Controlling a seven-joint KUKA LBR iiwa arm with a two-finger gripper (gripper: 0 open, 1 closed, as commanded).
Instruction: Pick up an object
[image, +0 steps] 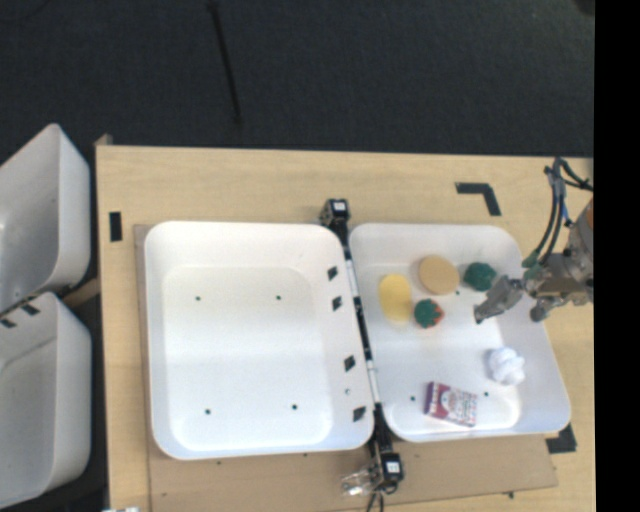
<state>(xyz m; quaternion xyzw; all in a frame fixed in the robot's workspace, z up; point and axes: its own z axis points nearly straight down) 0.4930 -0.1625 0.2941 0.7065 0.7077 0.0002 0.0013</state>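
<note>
The arm enters from 3 o'clock, mostly cut off, its jaws (512, 300) spread apart over the right bin (400, 420), holding nothing. Just at their 9 o'clock lie a dark green ball (479, 275), a tan disc (437, 274), a yellow oblong (396, 298) and a green-red ball (429, 313). At 6 o'clock sits crumpled white paper (506, 366); further on, a flat printed packet (451, 404).

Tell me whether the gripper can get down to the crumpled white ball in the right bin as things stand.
Probably yes. The white ball lies alone near the right bin's right side, apart from the other objects, and the gripper hangs just above it in the view, with nothing between.
</note>
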